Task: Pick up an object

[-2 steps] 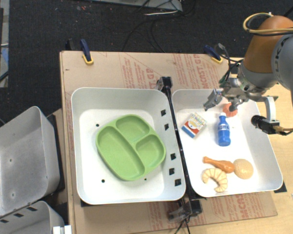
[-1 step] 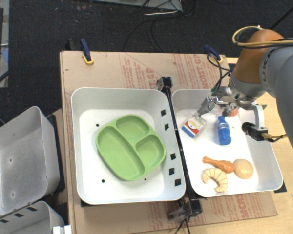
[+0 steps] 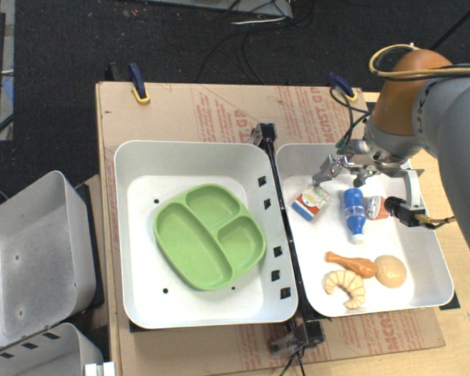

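Claw: we see the claw (image 3: pixel 346 171) low over the upper part of the right bin (image 3: pixel 431 269), its two metal fingers spread apart with nothing between them; one finger (image 3: pixel 327 169) points left toward the carton, the other sits nearer the bottle's cap.
Arm: we follow the grey arm (image 3: pixel 446 124) in from the right, its orange band (image 3: pixel 403 92) just above the wrist, with a yellow cable looped over it.
Carton: we find a small white carton (image 3: pixel 310 202) with blue and red print just below the left finger, lying tilted on the bin floor, close to it but apart as far as we can tell.
Bottle: a blue bottle (image 3: pixel 354 214) with a white cap lies just right of the carton, below the claw, its length running up and down.
Red-and-white item: we note a small red-and-white thing (image 3: pixel 376 207) just right of the bottle; we cannot tell what it is.
Toy food: near the front of the right bin we see an orange drumstick (image 3: pixel 351 263), a beige round piece (image 3: pixel 390 271) touching its right end, and a pale shrimp-like piece (image 3: pixel 345 286) just below.
Left bin: the left bin (image 3: pixel 141 288) holds a green divided plate (image 3: pixel 209 235) with three compartments, lying flat near the middle.
Table: both bins rest side by side on a brown board on the table (image 3: pixel 219 108), clipped at its far edge.
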You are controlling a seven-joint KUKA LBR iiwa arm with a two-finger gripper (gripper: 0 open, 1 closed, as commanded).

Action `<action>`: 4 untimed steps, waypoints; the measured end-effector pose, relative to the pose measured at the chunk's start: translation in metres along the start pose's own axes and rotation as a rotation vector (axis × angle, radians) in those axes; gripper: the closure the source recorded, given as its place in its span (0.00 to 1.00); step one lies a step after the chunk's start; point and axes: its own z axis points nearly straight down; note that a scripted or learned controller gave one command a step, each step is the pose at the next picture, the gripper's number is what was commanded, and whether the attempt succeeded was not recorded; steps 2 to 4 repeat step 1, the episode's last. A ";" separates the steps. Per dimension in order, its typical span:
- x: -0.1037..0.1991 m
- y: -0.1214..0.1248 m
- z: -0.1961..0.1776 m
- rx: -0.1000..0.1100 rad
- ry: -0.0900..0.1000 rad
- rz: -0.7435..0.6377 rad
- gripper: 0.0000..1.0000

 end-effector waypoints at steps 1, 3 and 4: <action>0.000 0.001 -0.011 -0.001 -0.001 -0.002 1.00; 0.000 0.001 -0.011 -0.001 -0.001 -0.002 1.00; 0.000 0.001 -0.011 -0.001 -0.001 -0.002 1.00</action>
